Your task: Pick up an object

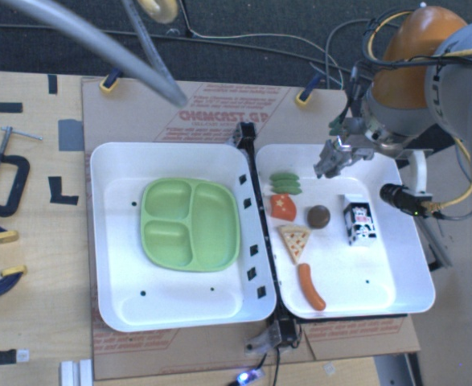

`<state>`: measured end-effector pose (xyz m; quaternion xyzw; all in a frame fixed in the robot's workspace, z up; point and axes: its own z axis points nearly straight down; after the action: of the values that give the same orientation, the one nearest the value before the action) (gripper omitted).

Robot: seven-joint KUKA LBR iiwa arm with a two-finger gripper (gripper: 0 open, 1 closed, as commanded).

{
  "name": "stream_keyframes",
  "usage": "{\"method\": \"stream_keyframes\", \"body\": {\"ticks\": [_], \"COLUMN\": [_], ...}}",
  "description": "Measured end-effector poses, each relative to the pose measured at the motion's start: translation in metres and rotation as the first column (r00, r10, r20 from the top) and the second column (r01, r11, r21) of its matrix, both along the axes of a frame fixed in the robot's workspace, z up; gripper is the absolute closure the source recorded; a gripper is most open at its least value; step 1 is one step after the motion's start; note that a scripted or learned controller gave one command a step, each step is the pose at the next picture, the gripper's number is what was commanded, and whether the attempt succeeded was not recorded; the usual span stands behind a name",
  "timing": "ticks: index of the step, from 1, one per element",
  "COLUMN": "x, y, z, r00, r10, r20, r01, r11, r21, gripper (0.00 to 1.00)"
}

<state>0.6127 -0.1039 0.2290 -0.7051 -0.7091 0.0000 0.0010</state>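
Nothing is lifted yet: the hand (330,164) is hovering over the right bin (396,288).

The hand is hanging at the bin's 12 o'clock edge, and I cannot tell how it is set. The toys are all lying on the bin floor: a green piece (285,183) nearest it, a red piece (282,207), a brown ball (318,216), a black-and-white carton (358,221) at 3 o'clock, a pizza slice (295,241) and a sausage (311,286) at 6 o'clock. The left bin (115,296) is carrying a green divided plate (191,223). The table (26,240) is showing clamps (6,185) at 9 o'clock.
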Motion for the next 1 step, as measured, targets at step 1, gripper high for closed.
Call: {"method": "stream_keyframes", "body": {"ticks": [1], "x": [-0.0121], "y": [0.0465], "z": [-0.0010], "r00": [1.000], "r10": [0.000], "r20": [-0.001], "r01": [0.000], "r11": [1.000], "r21": [0.000], "gripper": [1.00]}}
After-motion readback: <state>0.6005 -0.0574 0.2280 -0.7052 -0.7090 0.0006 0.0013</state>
